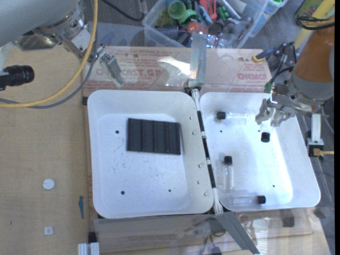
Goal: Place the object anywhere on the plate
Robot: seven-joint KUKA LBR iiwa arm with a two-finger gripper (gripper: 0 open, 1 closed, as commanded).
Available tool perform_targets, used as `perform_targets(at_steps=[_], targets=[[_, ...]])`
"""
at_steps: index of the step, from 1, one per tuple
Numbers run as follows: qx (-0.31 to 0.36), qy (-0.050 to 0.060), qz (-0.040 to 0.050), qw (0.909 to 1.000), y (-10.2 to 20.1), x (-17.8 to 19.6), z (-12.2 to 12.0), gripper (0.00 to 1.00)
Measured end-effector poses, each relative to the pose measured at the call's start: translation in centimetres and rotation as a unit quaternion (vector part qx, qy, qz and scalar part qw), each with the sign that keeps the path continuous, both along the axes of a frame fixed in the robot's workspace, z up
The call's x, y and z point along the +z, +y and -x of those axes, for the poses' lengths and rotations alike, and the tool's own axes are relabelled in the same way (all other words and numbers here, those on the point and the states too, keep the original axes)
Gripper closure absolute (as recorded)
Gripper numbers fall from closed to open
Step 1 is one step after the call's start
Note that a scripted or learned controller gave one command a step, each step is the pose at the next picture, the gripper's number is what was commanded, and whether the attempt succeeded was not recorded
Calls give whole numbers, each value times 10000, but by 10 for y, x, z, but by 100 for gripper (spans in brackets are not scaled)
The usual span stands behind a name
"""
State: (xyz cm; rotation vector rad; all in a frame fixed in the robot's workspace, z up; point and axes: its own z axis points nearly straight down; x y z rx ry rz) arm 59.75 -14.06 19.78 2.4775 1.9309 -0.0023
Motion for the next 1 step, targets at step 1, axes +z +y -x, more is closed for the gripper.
perform_targets(at_steps=[1], targets=[[1494,10,-17,9888,37,44,73,100]])
